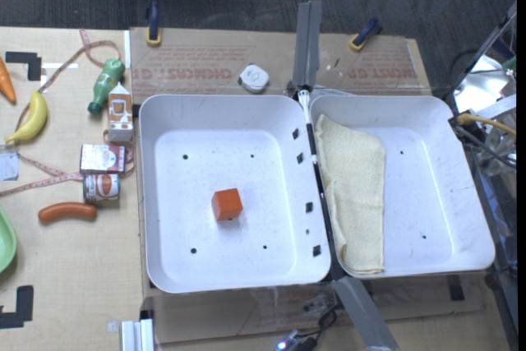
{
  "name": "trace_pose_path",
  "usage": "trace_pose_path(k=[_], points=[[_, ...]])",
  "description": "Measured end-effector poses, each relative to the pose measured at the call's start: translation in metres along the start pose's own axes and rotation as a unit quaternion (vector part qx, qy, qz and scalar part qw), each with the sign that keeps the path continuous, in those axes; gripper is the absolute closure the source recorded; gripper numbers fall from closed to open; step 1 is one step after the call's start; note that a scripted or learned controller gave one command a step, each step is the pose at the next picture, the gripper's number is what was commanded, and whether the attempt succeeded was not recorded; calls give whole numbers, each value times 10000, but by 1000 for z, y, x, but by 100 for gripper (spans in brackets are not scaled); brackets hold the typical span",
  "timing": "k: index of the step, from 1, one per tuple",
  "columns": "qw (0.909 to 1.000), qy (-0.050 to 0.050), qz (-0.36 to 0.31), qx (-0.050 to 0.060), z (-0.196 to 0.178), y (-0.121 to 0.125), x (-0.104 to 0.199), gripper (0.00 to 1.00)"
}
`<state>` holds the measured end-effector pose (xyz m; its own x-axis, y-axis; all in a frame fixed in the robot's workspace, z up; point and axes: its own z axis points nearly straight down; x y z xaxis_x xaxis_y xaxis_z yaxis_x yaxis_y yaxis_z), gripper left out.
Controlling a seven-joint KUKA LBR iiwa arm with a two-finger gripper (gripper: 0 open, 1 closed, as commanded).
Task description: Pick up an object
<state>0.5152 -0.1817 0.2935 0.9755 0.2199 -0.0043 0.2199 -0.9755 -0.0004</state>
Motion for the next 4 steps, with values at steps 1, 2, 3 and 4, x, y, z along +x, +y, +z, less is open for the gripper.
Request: trace_pose_path(k=[1,2,3,4], points=[[10000,-6,64,6,16,-60,-9,100],[10000,1,89,-1,-10,-91,-18,100],[10000,5,85,-6,-16,-104,-15,100],[10000,-10,92,1,35,-134,32,100]])
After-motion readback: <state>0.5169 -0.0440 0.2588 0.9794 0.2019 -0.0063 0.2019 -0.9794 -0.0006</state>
